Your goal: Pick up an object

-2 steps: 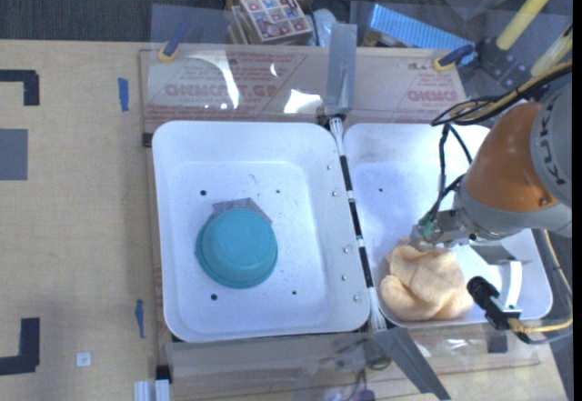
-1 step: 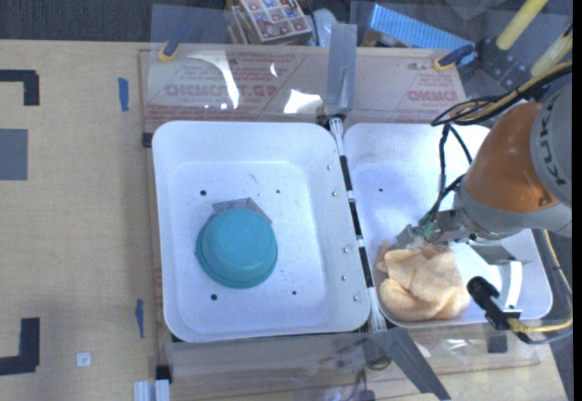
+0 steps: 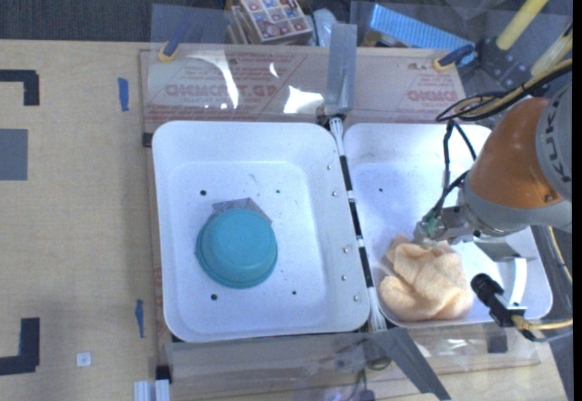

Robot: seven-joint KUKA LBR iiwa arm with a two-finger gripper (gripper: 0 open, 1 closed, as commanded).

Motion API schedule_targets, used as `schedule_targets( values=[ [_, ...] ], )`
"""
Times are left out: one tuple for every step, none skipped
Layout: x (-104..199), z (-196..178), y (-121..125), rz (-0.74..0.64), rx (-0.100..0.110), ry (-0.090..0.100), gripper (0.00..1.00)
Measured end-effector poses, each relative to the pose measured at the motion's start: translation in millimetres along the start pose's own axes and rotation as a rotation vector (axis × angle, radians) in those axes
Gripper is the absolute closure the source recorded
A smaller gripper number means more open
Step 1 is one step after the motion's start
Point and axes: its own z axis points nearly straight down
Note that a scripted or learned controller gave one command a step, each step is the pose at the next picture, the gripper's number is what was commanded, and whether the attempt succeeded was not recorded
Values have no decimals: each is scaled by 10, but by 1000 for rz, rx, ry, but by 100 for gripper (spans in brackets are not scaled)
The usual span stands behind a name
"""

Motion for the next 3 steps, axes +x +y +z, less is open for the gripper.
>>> schedule_targets(
  values=[
    [0, 0, 0, 0, 0, 0, 0],
    [0, 0, 0, 0, 0, 0, 0],
    [0, 0, 0, 0, 0, 0, 0]
  ],
)
